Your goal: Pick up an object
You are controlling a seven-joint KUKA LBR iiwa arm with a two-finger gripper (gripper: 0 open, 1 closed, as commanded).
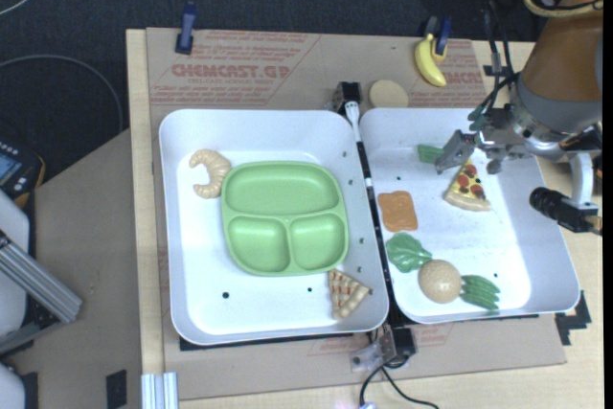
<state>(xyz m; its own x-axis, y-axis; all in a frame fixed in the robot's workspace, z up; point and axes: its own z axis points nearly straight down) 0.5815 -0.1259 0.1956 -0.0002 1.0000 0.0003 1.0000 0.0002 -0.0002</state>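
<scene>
One pizza slice (pixel 466 186), tip up, beneath spread gripper (pixel 473 151)

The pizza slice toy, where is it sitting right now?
The pizza slice lies in the right-hand bin, in its upper half, just below the gripper. The orange toast piece lies to its left.

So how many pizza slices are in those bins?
2: one pizza slice in the right bin, just under the gripper; another at the left bin's front right corner.
</scene>
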